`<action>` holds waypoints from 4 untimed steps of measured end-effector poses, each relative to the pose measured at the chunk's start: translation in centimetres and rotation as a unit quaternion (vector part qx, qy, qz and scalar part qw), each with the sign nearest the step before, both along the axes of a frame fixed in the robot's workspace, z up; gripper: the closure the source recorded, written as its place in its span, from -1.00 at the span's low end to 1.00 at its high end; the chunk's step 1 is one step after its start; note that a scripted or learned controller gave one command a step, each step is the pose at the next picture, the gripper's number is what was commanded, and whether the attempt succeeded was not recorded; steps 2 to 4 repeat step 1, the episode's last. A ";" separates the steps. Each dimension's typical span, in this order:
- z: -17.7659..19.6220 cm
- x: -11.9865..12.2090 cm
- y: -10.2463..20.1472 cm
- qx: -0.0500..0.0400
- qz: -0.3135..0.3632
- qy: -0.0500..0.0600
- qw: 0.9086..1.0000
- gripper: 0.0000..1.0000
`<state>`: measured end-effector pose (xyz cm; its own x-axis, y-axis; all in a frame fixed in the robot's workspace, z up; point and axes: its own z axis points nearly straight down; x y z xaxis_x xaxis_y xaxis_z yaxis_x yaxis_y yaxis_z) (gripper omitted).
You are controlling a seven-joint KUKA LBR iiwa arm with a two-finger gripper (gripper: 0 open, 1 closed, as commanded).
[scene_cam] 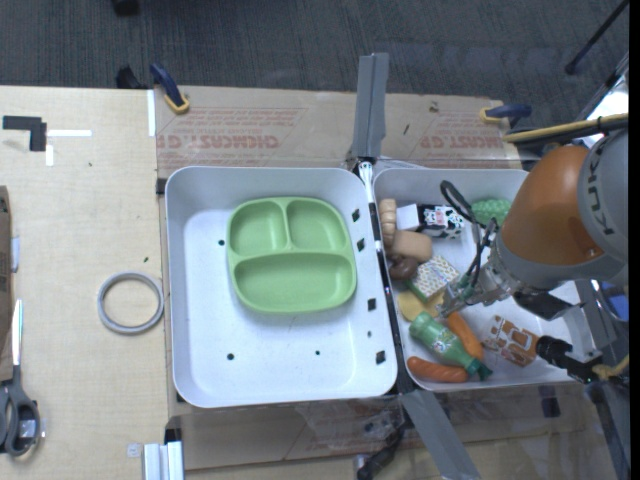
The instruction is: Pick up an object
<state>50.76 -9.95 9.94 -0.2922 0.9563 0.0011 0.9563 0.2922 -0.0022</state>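
clutter filled the right-hand shallow white bin [520, 180], and the grey arm with the orange band [552, 213] hung over it with its two-finger gripper [470, 290] low among the toys, close to an orange carrot-shaped toy [463, 334] and a green plastic bottle [445, 339]; a red-orange sausage-shaped toy [437, 371] lay just beside them near the front wall. whether the tool was open or closed could not be told, since its tip was small and blurred against the pile. a good grasp probably called for settling on one piece, likely the carrot, straddling its narrow width and lifting straight up. the left-hand white bin [190, 298] held a green divided plastic plate [292, 254].
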 end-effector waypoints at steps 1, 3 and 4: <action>9.1 4.6 6.3 -0.001 -0.044 0.000 0.999 1.00; 9.1 4.6 6.3 -0.001 -0.044 0.000 0.999 1.00; 9.1 4.6 6.3 -0.001 -0.044 0.000 0.999 1.00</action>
